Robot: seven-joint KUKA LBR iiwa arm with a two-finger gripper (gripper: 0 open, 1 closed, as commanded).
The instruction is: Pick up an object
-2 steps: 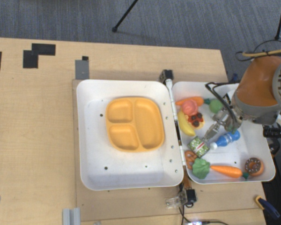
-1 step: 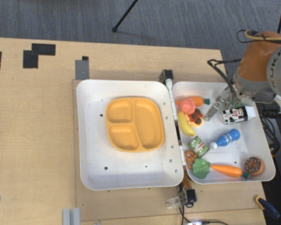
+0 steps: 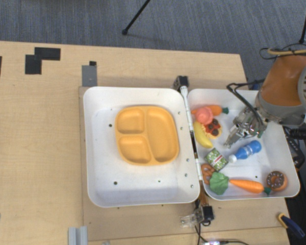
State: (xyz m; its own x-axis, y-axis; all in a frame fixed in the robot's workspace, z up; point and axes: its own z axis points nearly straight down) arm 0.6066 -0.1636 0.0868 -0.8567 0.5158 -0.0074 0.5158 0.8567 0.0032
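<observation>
The right bin (image 3: 290, 152) is the landmark here. The arm (image 3: 285, 88) reaches over its far right side, and the gripper (image 3: 240, 132) hangs above its middle. The jaws look a little spread, with nothing between them.

Many toys lie in that bin. A blue bottle (image 3: 247, 150) lies just below the gripper, near the bin's middle. A banana (image 3: 201, 135) lies by its left wall. A carrot (image 3: 246, 186) and a donut (image 3: 276, 180) sit along its near edge. A pink toy (image 3: 204, 114) sits in its far left corner. A green toy (image 3: 219, 183) sits in its near left corner. A yellow tray (image 3: 145, 135) rests in the other bin, left of the right bin.

No toy is picked up yet. The bottle looks like the best one to take, since it is closest. To do it well, the jaws should line up across the thin side of the bottle, not along it. They should go down straight, low enough to reach past its round top, then close gently. It is smooth and could roll or slip away.
</observation>
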